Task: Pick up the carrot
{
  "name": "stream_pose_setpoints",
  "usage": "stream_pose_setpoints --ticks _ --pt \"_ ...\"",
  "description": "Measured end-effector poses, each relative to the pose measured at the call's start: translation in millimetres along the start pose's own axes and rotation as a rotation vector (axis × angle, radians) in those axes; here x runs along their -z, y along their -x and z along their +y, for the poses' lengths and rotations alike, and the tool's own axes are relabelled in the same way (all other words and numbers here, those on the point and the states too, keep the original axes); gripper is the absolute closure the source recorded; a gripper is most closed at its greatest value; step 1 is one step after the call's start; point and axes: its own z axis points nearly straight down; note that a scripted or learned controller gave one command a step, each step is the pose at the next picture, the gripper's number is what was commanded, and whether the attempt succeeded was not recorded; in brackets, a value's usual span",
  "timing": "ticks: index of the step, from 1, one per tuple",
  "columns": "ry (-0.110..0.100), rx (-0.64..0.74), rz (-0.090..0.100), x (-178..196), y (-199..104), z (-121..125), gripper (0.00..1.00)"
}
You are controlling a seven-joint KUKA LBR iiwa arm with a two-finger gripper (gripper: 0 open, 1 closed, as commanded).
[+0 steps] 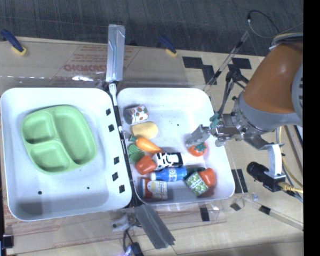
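1. Two shallow white bins sit side by side on a bench. The left bin (16, 196) holds a green divided plate (57, 137) with three compartments.
2. The grey arm (272, 89), with its orange band, reaches in from the right over the right bin (170, 97); its upper part is cut off at the right edge.
3. The gripper (199, 137) hangs over the right side of the right bin, just above a small red tomato-like piece (197, 150). Whether it touches that piece is hard to tell. The jaws blur into a grey shape, so how far they are spread cannot be told, and nothing can be seen between them.
4. The carrot (147, 144), orange, lies tilted near the left wall of the right bin, well left of the gripper and apart from it.
5. Around the carrot: a pale yellow piece (144, 129) just beyond it, a small printed can (137, 113) farther still, and a red piece (145, 165) with a green top on its near side.
6. Nearer the viewer lie a black-and-white carton (167, 159), a blue-labelled bottle (168, 174), and a red and green packet (200, 180). Their labels are too small to read.
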Motion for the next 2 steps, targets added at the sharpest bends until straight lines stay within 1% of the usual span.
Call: stream_pose_setpoints --ticks 1,2 --pt "-0.003 0.064 0.0 -85 -93 39 0.0" --pt "-0.001 0.225 0.001 -118 -59 48 0.0"
